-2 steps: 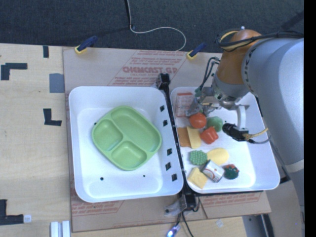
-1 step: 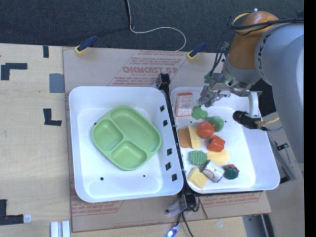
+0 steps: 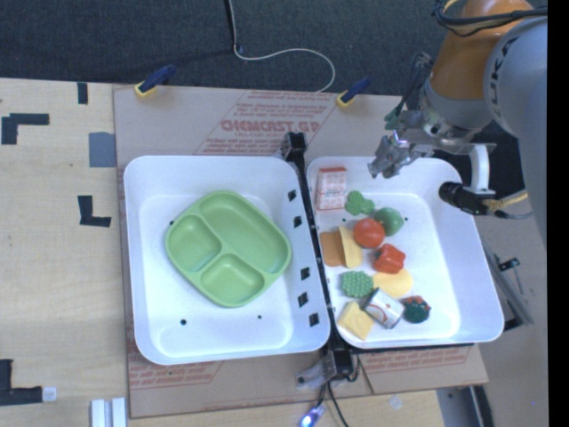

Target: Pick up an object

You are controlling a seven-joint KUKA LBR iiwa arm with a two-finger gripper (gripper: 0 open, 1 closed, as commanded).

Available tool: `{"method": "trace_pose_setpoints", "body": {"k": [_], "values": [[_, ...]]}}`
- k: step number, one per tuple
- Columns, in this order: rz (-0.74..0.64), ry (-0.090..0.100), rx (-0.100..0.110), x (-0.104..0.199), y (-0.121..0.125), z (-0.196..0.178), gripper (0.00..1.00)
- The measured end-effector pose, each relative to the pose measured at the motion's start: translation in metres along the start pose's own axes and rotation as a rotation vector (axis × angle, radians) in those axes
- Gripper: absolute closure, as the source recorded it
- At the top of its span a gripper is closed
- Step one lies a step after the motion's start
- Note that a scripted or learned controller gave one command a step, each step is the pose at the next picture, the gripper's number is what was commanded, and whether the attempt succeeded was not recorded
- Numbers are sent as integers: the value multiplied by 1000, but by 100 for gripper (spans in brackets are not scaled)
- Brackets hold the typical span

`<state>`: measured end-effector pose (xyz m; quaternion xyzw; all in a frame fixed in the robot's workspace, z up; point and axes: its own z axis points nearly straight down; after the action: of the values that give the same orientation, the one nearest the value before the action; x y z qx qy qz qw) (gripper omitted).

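red print on the cardboard sheet [image 3: 267,124] is too blurred to read.

A light wooden table [image 3: 53,265] carries a brown cardboard sheet [image 3: 258,123] printed with red lettering, held at its far edge by two blue-and-yellow clamps [image 3: 156,80]. Black tape marks [image 3: 89,210] dot the wood. Beyond lies dark carpet [image 3: 116,16], crossed by a thin white cable [image 3: 284,56].

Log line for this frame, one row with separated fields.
stage: approach | gripper: above back rim of right white bin, holding nothing seen | nearest: pink-white box | green divided plate: left bin
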<state>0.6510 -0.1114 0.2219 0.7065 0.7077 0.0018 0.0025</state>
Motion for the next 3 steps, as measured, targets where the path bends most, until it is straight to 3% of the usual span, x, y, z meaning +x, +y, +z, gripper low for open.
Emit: {"method": "trace_pose_setpoints", "body": {"k": [1,2,3], "values": [[1,1,6,1,0,-3,100],[-3,2,9,50,-23,8,100],[-2,2,8,76,-32,0,100]]}}
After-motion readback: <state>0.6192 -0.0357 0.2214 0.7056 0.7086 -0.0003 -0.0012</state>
